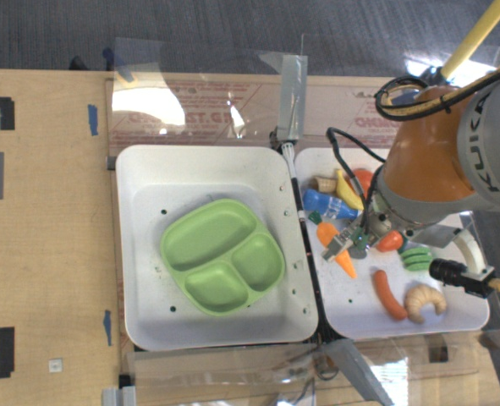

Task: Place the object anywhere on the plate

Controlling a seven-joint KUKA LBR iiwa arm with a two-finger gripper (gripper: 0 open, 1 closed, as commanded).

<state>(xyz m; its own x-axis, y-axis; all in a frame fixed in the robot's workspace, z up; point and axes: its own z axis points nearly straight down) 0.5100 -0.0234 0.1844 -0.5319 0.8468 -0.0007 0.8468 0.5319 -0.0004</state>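
Observation:
A light green plate [222, 256] with three compartments lies in the left bin [140, 184], with nothing on it. My gripper [349, 245] hangs low over the left part of the right bin [469, 315], among the toy foods. Right under it lies an orange carrot piece [345, 266], and another orange piece [326, 232] sits just to its left. The wrist hides what lies directly beneath it.
The right bin also holds a blue item [319, 201], a yellow banana [348, 190], a brown piece [324, 183], a red round piece [390, 242], a green ridged piece [416, 258], a red sausage [391, 295] and a croissant [425, 301]. A black cable plug [454, 274] hangs off the arm.

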